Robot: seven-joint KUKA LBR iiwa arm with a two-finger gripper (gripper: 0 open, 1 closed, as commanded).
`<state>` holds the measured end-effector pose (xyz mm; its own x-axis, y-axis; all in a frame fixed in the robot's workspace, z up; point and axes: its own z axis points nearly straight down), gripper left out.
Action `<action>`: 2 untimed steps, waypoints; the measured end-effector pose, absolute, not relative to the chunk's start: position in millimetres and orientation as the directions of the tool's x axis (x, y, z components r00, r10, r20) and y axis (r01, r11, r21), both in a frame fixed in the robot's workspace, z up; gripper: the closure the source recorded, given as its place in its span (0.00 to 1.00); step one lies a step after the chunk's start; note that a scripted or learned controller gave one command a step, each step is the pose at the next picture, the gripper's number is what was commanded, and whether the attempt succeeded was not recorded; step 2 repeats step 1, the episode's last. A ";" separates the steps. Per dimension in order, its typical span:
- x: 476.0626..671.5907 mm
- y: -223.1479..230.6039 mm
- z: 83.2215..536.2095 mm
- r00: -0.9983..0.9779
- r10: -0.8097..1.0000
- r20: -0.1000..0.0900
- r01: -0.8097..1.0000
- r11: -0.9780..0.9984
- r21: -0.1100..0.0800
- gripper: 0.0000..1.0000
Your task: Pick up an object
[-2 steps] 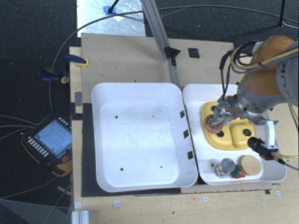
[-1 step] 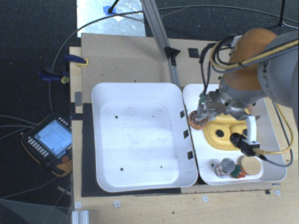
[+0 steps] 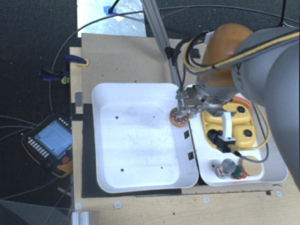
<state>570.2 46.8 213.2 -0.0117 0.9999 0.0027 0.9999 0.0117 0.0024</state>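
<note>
A small round brown and pink object (image 3: 178, 119) lies at the right edge of the left white bin (image 3: 101, 125), close to the wall between the bins. My gripper (image 3: 182, 109) hangs directly over it, its tip right at the object's top. The view does not show whether the object is gripped. The grey arm with its orange band reaches in from the upper right and hides much of the right bin (image 3: 277, 173).
In the right bin lie a large yellow plastic toy (image 3: 243, 125), an orange piece (image 3: 241, 99) behind it, and near the front a small silver round thing (image 3: 228, 165), a red-green item (image 3: 239, 173) and a tan disc (image 3: 253, 168). A teach pendant (image 3: 49, 139) sits off the bench at left.
</note>
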 end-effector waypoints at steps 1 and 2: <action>573.5 107.1 224.7 -0.012 1.000 0.003 1.000 0.012 0.003 1.00; 573.5 107.1 224.7 -0.012 1.000 0.003 1.000 0.012 0.003 1.00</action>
